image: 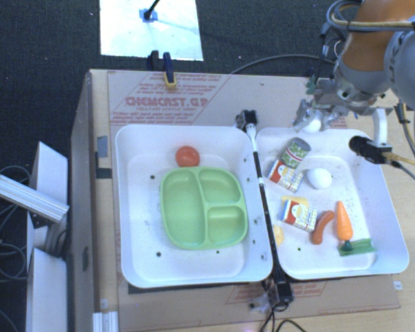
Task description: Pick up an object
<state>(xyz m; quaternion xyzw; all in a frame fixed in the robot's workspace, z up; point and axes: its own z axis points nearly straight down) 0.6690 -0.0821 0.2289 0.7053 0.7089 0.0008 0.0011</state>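
Note:
My gripper [314,118] hangs over the far rim of the right bin [387,206], near its back left corner. A small white rounded thing [311,124] shows right at the gripper, and I cannot tell whether it is held. Below it in that bin lie a tipped can with a green and red label [295,152], a small carton [284,177] against the can, a white egg [319,178], a yellow and red carton [299,213], a sausage [323,227] and a carrot [344,221] with its green top [357,246].
The left bin [142,185] holds a green divided plate [203,207] and a red ball-like fruit [187,156] at its far side. A small yellow piece [278,235] lies by the divider between the bins. Cables run over the bench behind the right bin.

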